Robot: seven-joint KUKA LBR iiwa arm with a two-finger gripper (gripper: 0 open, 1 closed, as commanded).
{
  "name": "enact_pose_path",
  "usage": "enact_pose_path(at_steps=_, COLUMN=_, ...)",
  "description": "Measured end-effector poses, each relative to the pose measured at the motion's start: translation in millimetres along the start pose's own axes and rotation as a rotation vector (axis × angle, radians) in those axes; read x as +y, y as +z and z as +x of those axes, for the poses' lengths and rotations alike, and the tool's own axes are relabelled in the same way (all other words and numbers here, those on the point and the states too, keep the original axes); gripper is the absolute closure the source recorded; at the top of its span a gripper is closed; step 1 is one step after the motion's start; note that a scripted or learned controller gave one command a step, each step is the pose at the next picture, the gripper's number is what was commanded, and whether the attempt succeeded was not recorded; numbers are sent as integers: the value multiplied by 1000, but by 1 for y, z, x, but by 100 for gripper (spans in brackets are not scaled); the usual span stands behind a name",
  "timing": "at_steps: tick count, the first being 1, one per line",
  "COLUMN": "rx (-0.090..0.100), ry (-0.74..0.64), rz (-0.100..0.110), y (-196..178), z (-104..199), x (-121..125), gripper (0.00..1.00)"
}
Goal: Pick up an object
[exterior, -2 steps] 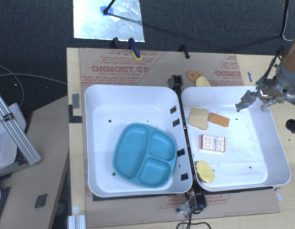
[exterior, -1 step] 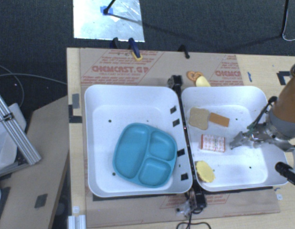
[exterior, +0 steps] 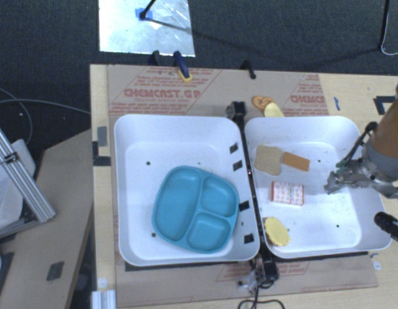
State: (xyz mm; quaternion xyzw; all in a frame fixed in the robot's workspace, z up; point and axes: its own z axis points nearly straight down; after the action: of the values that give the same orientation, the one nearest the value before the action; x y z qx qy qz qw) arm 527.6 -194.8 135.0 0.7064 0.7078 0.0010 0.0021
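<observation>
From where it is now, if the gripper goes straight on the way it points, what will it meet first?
Probably the red-and-white packet: the gripper points left across the right bin toward it. Its height above the floor is unclear.

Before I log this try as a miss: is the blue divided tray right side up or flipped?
Right side up. The blue divided tray lies flat in the left bin, its three hollow compartments facing the camera, nothing in them.
</observation>
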Motion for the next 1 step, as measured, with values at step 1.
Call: enact_pose_path(at_steps=1, rx=-1, ry=-5, rz=-3, y=49, z=28, x=58, gripper=100)
